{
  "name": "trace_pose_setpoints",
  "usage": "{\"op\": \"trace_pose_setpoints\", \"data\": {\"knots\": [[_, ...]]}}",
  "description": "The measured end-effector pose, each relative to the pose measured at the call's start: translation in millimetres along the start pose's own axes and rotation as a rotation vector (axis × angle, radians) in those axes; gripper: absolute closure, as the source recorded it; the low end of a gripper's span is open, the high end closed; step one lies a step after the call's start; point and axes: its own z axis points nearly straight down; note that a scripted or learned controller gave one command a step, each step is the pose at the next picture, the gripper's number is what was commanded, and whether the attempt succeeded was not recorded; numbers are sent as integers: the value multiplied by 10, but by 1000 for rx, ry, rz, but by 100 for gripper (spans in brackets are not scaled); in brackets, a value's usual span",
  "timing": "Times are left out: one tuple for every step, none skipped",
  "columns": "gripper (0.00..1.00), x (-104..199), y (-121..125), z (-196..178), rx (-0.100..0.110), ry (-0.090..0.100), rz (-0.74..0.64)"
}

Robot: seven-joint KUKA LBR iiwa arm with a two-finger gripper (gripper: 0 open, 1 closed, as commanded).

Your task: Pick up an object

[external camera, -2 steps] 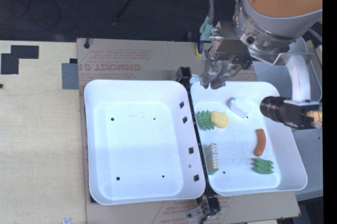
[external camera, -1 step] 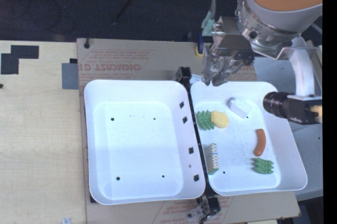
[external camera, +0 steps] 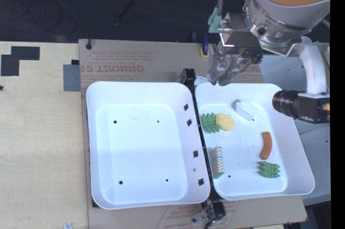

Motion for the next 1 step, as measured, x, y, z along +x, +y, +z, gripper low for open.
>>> {"op": "trace_pose_setpoints", "data": {"knots": [[100,6,1,-93,4,-1,-5]]}}
